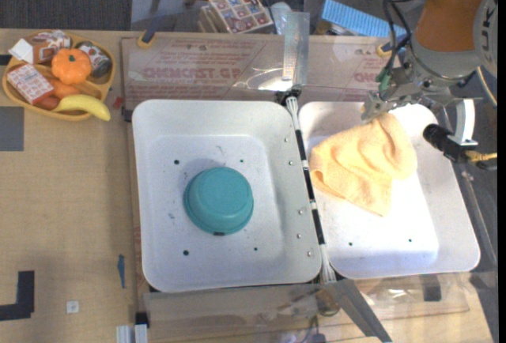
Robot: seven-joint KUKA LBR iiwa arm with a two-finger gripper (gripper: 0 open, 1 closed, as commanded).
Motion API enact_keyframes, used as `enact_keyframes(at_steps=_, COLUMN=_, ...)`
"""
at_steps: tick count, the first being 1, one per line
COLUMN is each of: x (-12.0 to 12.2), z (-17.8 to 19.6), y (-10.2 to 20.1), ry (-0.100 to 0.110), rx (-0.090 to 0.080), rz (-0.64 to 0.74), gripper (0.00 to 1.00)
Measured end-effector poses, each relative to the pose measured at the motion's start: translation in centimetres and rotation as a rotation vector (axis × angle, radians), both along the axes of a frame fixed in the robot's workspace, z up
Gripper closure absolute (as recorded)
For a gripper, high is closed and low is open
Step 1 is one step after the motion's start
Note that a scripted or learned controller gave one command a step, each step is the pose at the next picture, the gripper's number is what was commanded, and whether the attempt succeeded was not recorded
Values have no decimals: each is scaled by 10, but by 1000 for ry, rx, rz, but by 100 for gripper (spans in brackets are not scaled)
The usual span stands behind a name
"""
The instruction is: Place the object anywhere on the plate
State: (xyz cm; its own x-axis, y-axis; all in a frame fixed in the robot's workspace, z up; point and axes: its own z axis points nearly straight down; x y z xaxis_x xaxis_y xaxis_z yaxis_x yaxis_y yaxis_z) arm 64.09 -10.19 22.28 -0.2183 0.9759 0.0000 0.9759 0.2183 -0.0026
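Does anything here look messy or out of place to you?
The yellow cloth lies crumpled in the right bin, one corner pulled up toward the gripper. The teal plate sits alone in the left bin, seemingly upside down. Nothing looks spilled or broken.

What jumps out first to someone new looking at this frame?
The crumpled yellow cloth in the right bin, with the end effector at its upper corner, where the fabric peaks toward it. Next, the teal plate alone in the middle of the left bin.
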Motion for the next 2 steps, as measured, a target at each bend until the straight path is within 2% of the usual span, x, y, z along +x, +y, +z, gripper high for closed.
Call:
enact_keyframes(at_steps=1, x=-17, z=-8, y=38, ry=0, rx=2, rz=397, gripper=100)
enact_keyframes(at_steps=2, x=-43, z=-7, y=91, ry=-2, rx=3, rz=796, gripper=100)
